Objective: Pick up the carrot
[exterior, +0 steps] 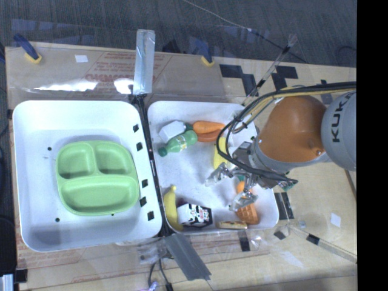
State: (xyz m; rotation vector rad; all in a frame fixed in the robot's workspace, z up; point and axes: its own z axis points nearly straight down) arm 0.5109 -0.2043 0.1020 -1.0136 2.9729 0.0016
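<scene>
Overhead, two white bins (24, 162) sit on a wooden bench (315, 223) above dark carpet (91, 5).

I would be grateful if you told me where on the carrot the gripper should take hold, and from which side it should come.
Probably at mid-length, from straight above. The carrot lies flat and roughly crosswise near the far wall of the right bin, its long sides exposed. The green bottle touches or nearly touches its left end, so the jaws should close across the width, away from that end.

Bench (339, 223), pale wood-coloured top: two shallow white bins directly on it, side by side — left bin (30, 162), right bin (182, 111).
</scene>
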